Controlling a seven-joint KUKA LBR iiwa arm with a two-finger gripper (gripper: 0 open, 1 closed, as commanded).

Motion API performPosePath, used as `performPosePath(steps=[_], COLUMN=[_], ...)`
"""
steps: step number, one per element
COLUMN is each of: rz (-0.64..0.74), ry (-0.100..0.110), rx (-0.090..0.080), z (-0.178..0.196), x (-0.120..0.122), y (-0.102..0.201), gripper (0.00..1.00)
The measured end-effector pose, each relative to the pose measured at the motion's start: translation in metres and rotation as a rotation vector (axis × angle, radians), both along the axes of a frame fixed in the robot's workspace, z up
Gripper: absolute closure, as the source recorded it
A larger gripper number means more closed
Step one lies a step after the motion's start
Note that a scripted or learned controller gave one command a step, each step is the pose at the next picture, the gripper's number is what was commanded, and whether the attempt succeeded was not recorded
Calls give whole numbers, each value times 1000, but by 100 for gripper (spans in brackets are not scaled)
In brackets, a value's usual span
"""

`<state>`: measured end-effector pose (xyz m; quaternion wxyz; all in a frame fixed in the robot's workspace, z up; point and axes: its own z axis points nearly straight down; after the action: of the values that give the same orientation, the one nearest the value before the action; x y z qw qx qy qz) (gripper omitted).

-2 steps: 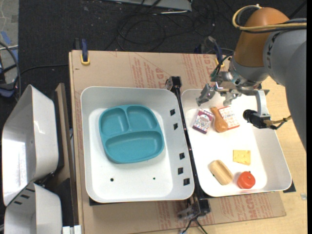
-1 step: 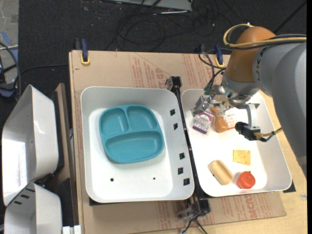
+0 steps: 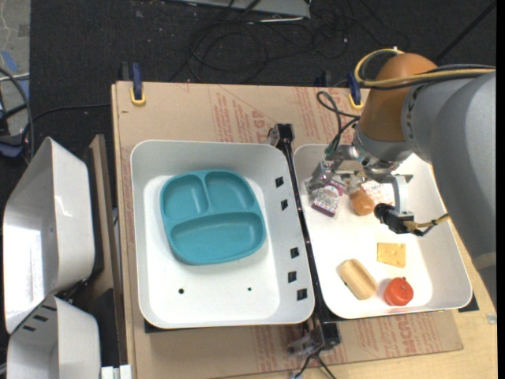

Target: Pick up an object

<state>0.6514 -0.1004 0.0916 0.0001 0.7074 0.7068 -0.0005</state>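
Purple-white packet (image 3: pixel 324 201), perhaps crumpled

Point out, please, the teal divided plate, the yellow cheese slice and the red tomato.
teal divided plate (image 3: pixel 211 216), camera view, its centre ridge.
yellow cheese slice (image 3: pixel 391 254), camera view, its middle.
red tomato (image 3: pixel 398 292), camera view, its top.

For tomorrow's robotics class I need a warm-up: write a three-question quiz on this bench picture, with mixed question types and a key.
1. True or false: the teal divided plate lies in the left bin.
2. Which item lies nearest the right bin's front edge? A) red tomato B) purple packet C) yellow cheese slice
3. Fill in: the gripper hangs over the ____ bin.

Key: 1 true; 2 A; 3 right.
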Motion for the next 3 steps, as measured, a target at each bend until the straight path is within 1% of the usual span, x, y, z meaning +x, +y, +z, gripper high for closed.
performPosePath(steps=[1, 2, 3], rz=[0, -1, -1], ry=[-3, -8, -6], rx=[0, -1, -1], z=[11, 71, 117], x=[1, 0, -5], y=[0, -8, -13], gripper=[100, 100, 100])
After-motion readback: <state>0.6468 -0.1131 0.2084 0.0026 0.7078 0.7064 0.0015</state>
